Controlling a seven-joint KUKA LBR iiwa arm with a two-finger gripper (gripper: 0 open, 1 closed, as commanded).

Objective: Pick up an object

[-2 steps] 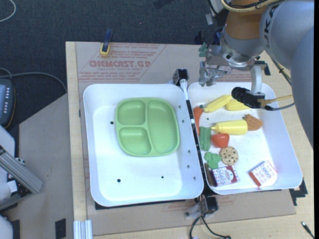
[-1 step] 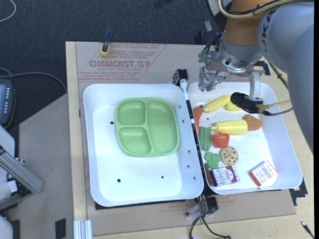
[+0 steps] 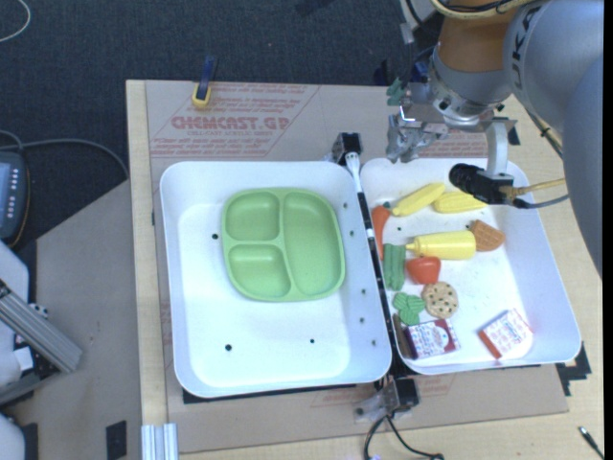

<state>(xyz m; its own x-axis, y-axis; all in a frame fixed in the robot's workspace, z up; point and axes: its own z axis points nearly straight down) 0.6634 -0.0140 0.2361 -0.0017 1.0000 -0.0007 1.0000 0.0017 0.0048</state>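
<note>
The right bin holds several toy foods: two yellow bananas, an orange carrot, a yellow bottle, a brown pastry, a green cucumber, a red tomato, a cookie, a green leafy piece and two red packets. My gripper hangs over the bin's far left corner, above and behind the bananas. It is open and holds nothing.
The left bin holds a green divided plate. A black divider strip runs between the bins. A yellow and blue clamp sits on the cardboard behind the left bin.
</note>
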